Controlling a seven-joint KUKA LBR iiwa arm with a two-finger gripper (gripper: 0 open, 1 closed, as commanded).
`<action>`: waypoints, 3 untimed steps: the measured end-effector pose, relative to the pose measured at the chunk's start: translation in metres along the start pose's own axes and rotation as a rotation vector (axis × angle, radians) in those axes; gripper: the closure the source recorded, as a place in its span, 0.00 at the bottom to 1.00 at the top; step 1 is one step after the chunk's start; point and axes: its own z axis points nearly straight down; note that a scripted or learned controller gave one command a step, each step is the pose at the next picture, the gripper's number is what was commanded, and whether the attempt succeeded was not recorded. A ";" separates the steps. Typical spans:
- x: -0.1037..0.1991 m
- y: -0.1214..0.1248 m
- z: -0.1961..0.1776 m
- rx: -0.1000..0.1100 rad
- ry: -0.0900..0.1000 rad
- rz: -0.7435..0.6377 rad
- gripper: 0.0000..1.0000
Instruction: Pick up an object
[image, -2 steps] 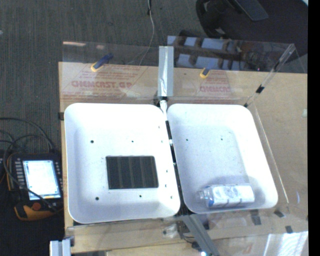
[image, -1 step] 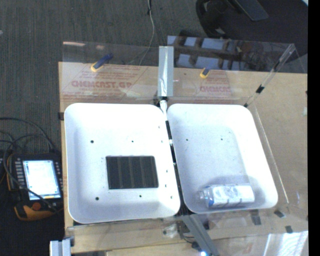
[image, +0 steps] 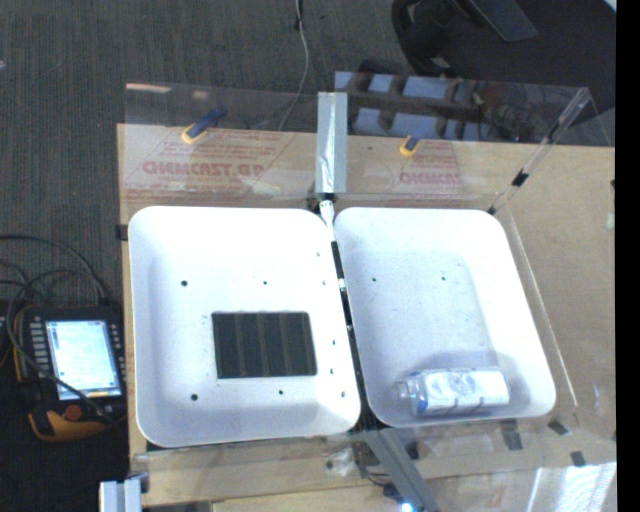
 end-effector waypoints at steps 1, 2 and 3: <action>0.013 0.003 0.000 -0.001 0.000 0.000 0.00; 0.017 0.003 0.000 -0.001 0.000 0.000 0.00; 0.000 -0.002 0.190 0.007 0.000 -0.080 0.00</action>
